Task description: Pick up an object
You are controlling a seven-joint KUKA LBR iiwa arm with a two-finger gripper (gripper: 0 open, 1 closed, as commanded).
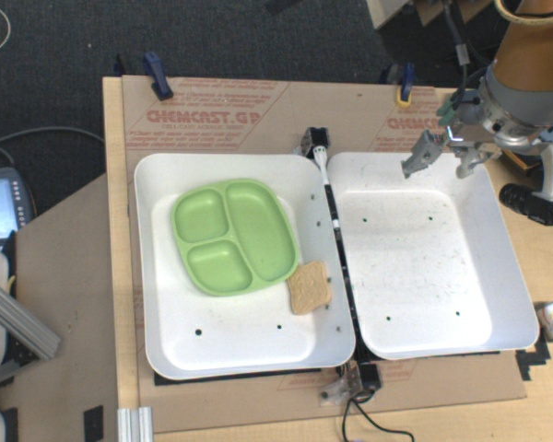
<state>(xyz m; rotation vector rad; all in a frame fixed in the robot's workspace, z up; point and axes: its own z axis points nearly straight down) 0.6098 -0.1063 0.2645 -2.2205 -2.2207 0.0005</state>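
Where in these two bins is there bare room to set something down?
The right bin offers its whole floor below the tool. In the left bin, bare strips run beside and below the green plate; it is crowded where the tan sponge touches the plate.

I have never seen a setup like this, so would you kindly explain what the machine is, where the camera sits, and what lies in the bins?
This is a single camera fixed above a bench, looking down at a slant. The grey robot arm with an orange band reaches in from the right; its two-finger tool hangs open over the far edge of the right bin, holding nothing. The left bin holds a green divided plate and a tan sponge-like piece touching the plate's near right corner. Both bins rest on a brown board.
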